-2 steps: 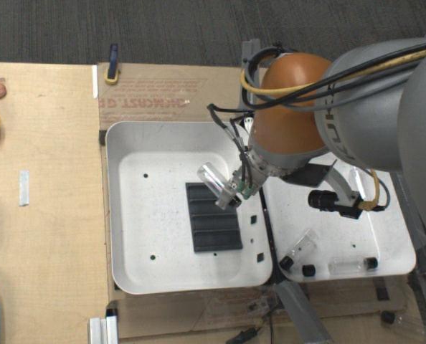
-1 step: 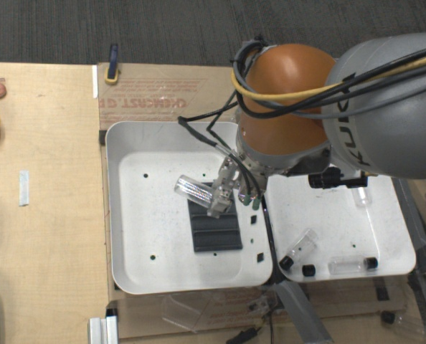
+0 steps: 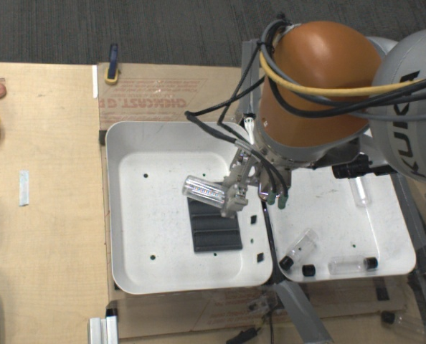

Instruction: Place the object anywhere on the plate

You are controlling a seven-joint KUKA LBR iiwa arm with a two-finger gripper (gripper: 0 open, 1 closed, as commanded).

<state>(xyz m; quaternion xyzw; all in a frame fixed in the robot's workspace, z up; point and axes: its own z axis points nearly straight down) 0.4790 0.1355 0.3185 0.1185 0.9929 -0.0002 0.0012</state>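
1. in the left bin (image 3: 127,192), the gripper (image 3: 231,196) sits low over a dark ribbed plate (image 3: 214,229), which lies flat near the bin's right wall.
2. the object, a clear cylindrical tube (image 3: 204,190), lies on its side just above the plate's top edge, its right end at the gripper. it looks pinched between the fingers, so the gripper reads as clenched on the tube; contact is partly hidden by the gripper body, so moderate confidence.
3. risk: the tube is round and smooth. if let go over the plate's top edge it could roll off onto the bin floor. the plate's ribs may help if the tube lands along them.
4. risk: the grip is at one end only, so the tube could pivot or slip out before it is over the plate.
5. risk: cables (image 3: 220,113) hang near the bin wall and could snag.
6. writing: "kuka" partly readable on the grey arm (image 3: 406,131). red print on the cardboard (image 3: 163,95) on the surface, upside down, not legible.
7. right bin (image 3: 392,264) holds small clear and black parts.
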